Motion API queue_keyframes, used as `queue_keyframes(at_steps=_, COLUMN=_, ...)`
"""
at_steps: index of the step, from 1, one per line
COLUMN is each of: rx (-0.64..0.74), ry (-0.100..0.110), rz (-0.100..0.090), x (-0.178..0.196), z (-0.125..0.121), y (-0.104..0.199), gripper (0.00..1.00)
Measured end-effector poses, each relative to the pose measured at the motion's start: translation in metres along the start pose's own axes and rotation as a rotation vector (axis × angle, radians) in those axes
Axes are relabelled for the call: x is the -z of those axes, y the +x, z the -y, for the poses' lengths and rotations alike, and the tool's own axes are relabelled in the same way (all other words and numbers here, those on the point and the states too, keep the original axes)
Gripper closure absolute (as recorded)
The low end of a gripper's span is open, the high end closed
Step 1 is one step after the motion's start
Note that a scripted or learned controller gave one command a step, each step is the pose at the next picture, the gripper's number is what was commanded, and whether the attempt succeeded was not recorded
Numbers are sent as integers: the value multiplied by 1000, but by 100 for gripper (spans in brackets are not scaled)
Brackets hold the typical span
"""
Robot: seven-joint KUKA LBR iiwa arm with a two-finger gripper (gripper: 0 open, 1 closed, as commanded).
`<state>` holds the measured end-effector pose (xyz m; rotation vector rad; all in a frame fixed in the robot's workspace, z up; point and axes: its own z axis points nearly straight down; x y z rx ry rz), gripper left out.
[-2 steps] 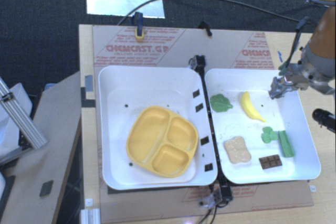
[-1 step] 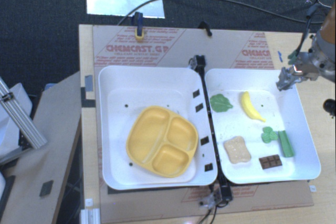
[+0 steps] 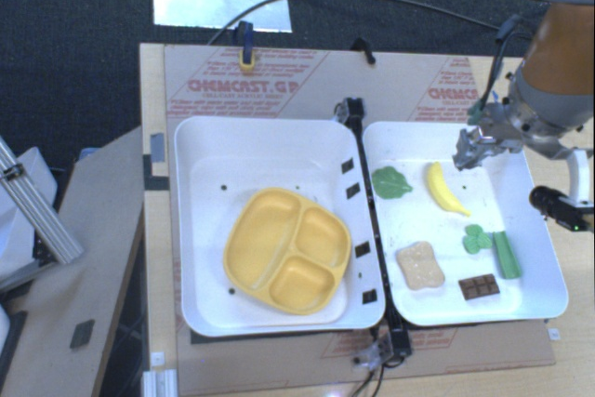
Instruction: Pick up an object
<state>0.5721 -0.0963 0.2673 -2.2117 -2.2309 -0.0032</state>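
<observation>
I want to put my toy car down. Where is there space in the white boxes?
The left bin has bare floor above and left of the yellow tray. The right bin is crowded: lettuce leaf, banana, bread slice, chocolate and broccoli. A small patch lies between banana and bread.

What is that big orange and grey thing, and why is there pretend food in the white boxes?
That is a robot arm, seen by a camera above the bench. At its end is a gripper, its hand for picking things up, hanging over the right bin. That bin holds toy food: a banana, a green leaf, a slice of bread, a chocolate bar and a green vegetable. The left bin holds a yellow tray with three sections. The robot should pick one thing up, but nothing is between its fingers here.
</observation>
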Motion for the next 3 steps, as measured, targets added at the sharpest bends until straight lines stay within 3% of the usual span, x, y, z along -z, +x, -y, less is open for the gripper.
queue_keyframes(at_steps=3, rx=2, ry=2, rz=-1, x=-24, z=26, y=181, gripper=100)
